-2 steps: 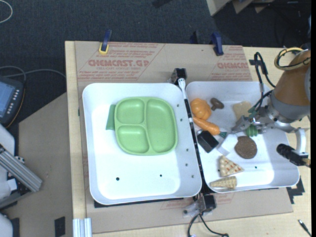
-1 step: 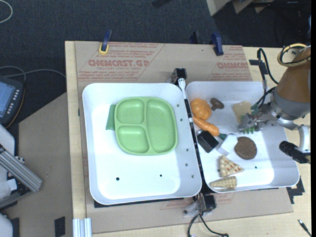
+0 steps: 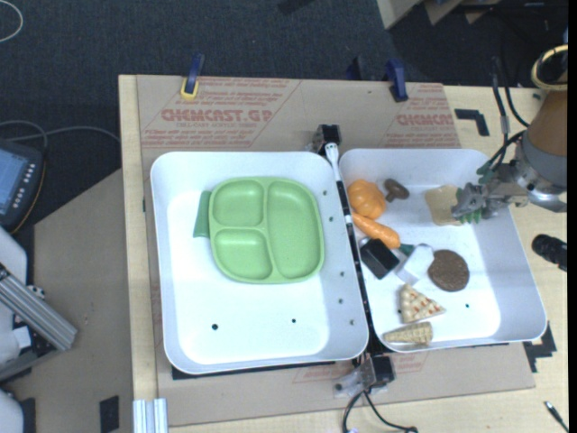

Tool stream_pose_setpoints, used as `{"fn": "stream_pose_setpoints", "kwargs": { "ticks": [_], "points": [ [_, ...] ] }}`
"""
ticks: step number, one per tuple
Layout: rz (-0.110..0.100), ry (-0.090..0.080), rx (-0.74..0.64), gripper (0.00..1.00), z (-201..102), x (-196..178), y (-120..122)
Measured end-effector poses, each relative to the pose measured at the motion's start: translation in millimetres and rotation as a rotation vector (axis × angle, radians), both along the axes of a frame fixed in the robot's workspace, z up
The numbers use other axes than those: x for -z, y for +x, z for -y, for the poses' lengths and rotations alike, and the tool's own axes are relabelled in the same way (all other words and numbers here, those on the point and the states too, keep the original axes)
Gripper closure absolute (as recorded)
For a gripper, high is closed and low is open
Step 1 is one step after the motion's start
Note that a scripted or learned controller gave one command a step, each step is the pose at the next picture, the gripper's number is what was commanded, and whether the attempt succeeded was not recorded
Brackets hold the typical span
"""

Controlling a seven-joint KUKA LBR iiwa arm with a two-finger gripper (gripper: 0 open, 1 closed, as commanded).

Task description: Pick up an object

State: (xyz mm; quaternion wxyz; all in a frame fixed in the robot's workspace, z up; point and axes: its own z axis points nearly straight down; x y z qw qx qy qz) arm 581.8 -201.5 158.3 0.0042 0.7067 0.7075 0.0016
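A: Over on the left bin [image 3: 180, 314], what sits there?
B: A green divided plate [image 3: 268, 229], flat, upper middle.
A: Right bin [image 3: 505, 305]?
B: Orange toy food [image 3: 371, 207] by the divider, brown round patty [image 3: 448, 271], cracker wedge [image 3: 418, 304], tan piece [image 3: 441, 204].
A: Gripper [image 3: 472, 204]?
B: Low beside the tan piece; whether it's spread or pinching, cannot tell.

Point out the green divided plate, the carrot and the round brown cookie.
green divided plate [image 3: 267, 229]: camera view, on the ridge where its three compartments meet.
carrot [image 3: 377, 231]: camera view, mid-length of its orange body.
round brown cookie [image 3: 448, 271]: camera view, centre of its top face.
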Motion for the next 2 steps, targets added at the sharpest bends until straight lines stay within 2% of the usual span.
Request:
{"fn": "stream_pose_setpoints", "kwargs": {
  "ticks": [1, 2],
  "points": [
    [-0.001, 0.001, 0.000, 1.00, -1.3, -43.6, 1.3],
    [-0.003, 0.001, 0.000, 1.00, -0.9, -68.4, 2.3]
  ]
}}
